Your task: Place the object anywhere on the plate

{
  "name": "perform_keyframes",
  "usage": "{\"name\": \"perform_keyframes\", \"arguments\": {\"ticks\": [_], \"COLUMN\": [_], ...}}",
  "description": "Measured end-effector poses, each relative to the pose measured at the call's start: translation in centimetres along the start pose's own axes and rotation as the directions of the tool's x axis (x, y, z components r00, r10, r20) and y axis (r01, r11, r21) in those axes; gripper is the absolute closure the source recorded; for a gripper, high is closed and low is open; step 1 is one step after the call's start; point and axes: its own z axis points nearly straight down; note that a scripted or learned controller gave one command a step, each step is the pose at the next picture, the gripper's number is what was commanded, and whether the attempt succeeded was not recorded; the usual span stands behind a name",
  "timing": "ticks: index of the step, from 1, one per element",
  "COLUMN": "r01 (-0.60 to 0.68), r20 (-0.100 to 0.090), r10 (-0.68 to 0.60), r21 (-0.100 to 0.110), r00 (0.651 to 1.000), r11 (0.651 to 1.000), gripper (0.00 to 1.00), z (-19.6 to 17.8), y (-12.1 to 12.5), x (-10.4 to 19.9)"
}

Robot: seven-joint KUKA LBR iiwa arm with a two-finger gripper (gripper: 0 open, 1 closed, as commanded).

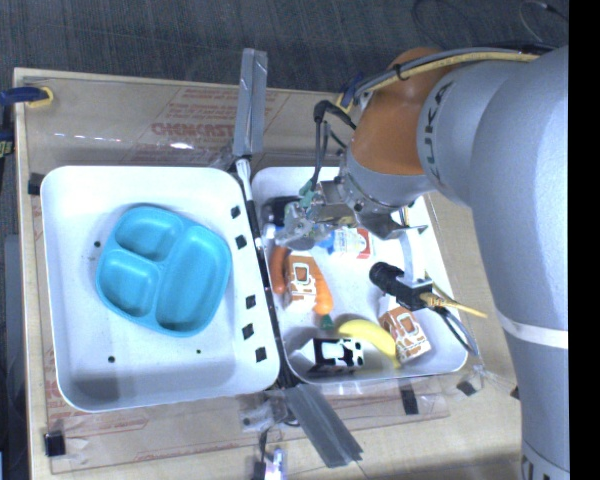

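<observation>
I'm at the picking step: gripper (305, 223) sits low in the right bin (442, 268) over the clutter; its grip I cannot tell. Plate (165, 270) waits left; next, lift and carry across.

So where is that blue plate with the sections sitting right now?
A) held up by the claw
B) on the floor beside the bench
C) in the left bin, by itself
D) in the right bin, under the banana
C: the blue plate lies flat in the left bin, while the banana and the other items are in the right bin.
</observation>
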Motion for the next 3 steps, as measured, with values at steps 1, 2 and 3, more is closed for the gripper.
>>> {"name": "perform_keyframes", "arguments": {"ticks": [1,2,3], "r01": [0.354,0.273,0.428], "r20": [0.004,0.004,0.004], "r10": [-0.354,-0.273,-0.428], "r21": [-0.004,-0.004,-0.002], "r00": [0.935,0.962,0.904], "r11": [0.935,0.962,0.904], "gripper": [1.00,1.00,1.00], "z": [-3.5,-1.5,0.7], "y": [-2.7,3.4,4.5], "x": [-3.2,4.7,13.2]}}
